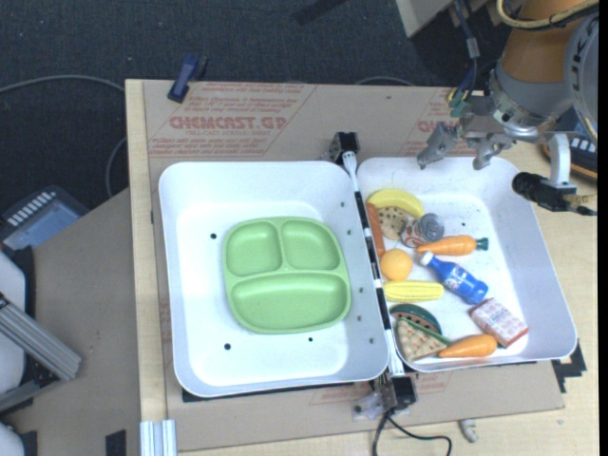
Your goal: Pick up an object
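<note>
Pincer (456, 150), fingers spread apart and empty, hovers over the right bin's (546, 255) far rim; the banana (396, 200) lies nearest, below and leftward, long axis roughly across the bin

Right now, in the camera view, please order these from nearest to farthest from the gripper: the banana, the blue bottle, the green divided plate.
Measured from the gripper, above the right bin's far edge:
1. Banana, at the right bin's far left.
2. Blue bottle, in the middle of the right bin.
3. Green divided plate, in the left bin.
</note>
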### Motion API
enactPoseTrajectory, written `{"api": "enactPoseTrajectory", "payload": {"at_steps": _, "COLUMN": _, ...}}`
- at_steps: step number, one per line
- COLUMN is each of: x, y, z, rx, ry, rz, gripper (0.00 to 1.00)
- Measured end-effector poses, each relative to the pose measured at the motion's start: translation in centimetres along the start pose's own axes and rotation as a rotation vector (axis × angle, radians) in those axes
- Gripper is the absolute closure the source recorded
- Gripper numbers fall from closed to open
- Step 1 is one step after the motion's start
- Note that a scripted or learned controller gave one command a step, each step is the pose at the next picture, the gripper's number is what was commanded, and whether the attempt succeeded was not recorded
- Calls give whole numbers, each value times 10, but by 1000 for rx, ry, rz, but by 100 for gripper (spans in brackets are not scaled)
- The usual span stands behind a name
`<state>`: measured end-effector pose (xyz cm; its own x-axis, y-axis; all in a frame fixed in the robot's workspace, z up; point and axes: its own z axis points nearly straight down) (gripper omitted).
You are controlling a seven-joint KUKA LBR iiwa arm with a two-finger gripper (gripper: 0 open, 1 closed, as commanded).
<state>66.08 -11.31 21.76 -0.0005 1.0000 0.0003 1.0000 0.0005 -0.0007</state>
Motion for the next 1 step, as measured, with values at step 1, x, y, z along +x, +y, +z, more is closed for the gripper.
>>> {"api": "enactPoseTrajectory", "payload": {"at_steps": 1, "x": -13, "y": -100, "z": 79, "rx": 2, "ry": 0, "rz": 2, "gripper": 0}}
